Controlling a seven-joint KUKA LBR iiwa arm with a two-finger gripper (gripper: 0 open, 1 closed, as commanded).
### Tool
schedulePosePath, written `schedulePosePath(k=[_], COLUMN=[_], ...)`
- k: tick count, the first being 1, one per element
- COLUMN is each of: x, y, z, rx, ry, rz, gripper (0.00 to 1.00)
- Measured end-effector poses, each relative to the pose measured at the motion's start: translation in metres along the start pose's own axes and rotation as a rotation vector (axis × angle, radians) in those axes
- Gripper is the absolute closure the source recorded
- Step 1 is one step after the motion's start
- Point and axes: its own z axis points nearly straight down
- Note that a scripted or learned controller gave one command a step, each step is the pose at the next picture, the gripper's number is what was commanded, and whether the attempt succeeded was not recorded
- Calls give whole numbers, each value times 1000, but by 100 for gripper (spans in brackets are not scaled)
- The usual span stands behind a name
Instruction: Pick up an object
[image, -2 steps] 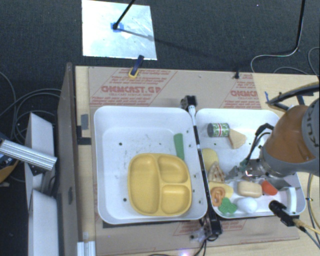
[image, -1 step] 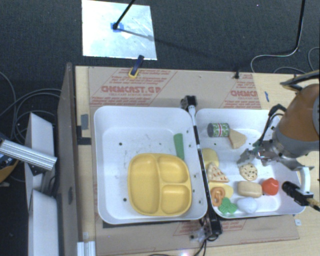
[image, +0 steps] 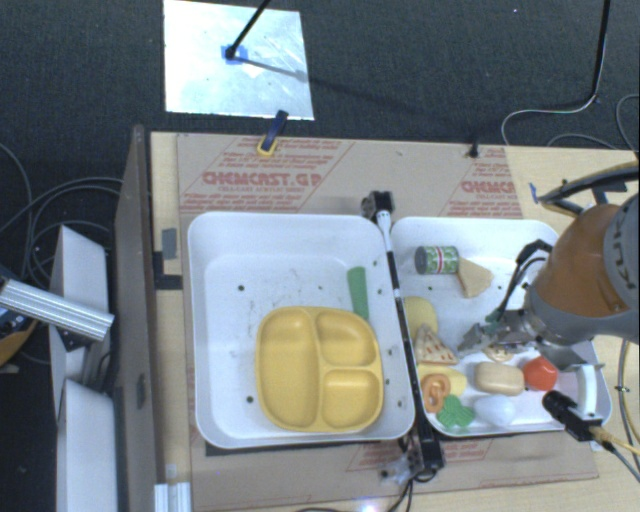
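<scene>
Objects for picking lie in the right bin (image: 470, 228) in front of you: a green-labelled can (image: 437, 260) on its side near the far wall, a tan wedge (image: 475, 278) just beside it, a bread roll (image: 498, 378), a red ball (image: 540, 374) touching the roll, a green piece (image: 457, 412) and an orange ring (image: 436, 390) near the front. Your claw (image: 490, 338) hangs low over the middle of this bin, just above the roll; you cannot tell how it stands. The left bin (image: 225, 250) on the worktop (image: 330, 170) holds a yellow divided tray (image: 320, 367) and a green stick (image: 358, 293).
</scene>
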Motion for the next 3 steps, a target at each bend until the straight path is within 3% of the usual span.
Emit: schedulePosePath(k=[1,2,3], x=[20,37,15], y=[107,151,118], z=[1,9,4], rx=[0,79,16], ry=[7,7,8], rz=[-9,-12,3], gripper=[0,0,0])
